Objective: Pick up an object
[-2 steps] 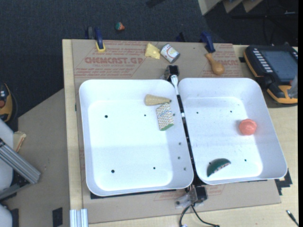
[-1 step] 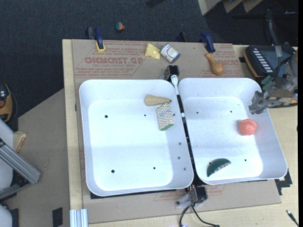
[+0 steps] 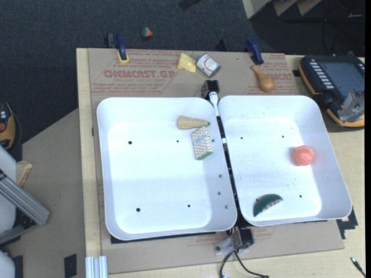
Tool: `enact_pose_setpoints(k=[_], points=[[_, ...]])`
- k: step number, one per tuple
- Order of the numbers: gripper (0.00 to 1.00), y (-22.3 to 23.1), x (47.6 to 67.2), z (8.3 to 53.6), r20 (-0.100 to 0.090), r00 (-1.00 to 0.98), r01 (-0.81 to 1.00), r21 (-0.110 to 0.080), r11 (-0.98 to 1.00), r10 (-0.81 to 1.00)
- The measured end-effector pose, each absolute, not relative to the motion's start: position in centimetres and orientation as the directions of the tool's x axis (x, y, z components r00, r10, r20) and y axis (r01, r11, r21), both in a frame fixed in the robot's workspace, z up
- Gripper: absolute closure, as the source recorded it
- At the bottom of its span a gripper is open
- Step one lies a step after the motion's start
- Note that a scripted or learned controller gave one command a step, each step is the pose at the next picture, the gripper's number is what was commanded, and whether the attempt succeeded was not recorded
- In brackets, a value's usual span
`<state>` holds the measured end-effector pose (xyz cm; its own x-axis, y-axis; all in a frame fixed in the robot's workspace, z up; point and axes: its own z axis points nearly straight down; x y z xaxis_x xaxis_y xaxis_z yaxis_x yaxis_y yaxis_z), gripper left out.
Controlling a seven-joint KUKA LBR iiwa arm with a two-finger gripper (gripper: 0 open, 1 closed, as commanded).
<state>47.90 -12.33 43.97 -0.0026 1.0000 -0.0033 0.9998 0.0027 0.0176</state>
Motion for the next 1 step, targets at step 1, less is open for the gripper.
enact_pose_setpoints(k=[1], points=[[1.00,-9.37,52.27,32.52,0.002,-0.004,1.000,-0.010,0.004,1.000]])
